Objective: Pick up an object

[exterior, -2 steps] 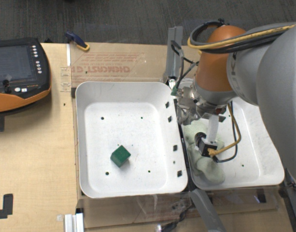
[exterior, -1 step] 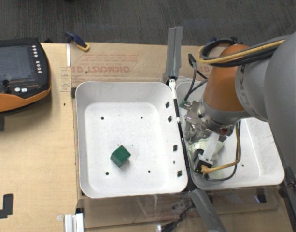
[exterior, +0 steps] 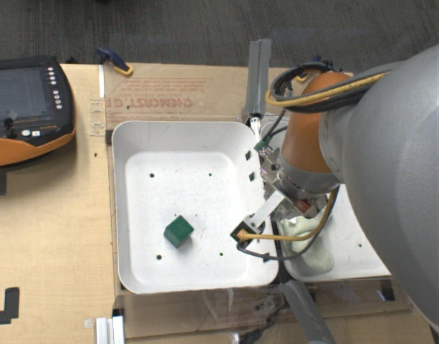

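Observation:
A small green cube (exterior: 179, 231) lies in the left white bin (exterior: 133, 192), toward its front and left of centre. My arm reaches in from the right and covers most of the right bin (exterior: 362, 256). My gripper (exterior: 299, 219) hangs below the orange wrist band over the right bin's left side, close to the wall between the bins. Just under it lies a pale, whitish object (exterior: 314, 255), partly hidden by the wrist and a yellow cable. Whether the gripper touches that object is not visible.
A teach pendant (exterior: 26, 113) rests on the bench at the far left. Cardboard (exterior: 162, 95) lies behind the left bin, with a blue and yellow clamp (exterior: 115, 61) at its corner. A grey metal post (exterior: 258, 74) stands behind the gap between the bins.

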`<state>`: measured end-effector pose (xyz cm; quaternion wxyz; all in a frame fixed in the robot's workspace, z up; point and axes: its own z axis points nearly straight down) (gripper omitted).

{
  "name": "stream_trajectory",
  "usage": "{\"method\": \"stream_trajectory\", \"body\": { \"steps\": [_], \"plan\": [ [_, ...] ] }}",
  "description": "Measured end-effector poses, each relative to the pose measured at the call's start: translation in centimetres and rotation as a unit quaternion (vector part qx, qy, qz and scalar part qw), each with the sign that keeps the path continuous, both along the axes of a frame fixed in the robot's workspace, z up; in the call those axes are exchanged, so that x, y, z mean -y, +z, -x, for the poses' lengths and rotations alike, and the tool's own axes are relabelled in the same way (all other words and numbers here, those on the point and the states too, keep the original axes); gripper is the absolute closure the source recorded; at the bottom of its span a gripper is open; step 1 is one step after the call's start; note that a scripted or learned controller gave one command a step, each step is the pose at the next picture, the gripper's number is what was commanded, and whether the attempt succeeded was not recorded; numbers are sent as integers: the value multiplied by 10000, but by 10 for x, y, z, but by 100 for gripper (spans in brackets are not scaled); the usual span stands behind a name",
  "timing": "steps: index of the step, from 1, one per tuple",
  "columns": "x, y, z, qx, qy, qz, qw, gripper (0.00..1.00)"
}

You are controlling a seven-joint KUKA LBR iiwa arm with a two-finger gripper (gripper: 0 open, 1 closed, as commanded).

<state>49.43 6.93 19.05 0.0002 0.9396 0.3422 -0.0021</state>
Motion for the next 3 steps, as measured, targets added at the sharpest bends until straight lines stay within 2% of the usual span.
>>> {"method": "stream_trajectory", "body": {
  "steps": [1, 2, 3],
  "plan": [
    [47, 0, 18, -9, -1784, 6, 9839, 100],
    [48, 0, 18, 1, -2419, 7, 9703, 100],
    [11, 0, 18, -11, -1448, 4, 9895, 100]
  ]
}}
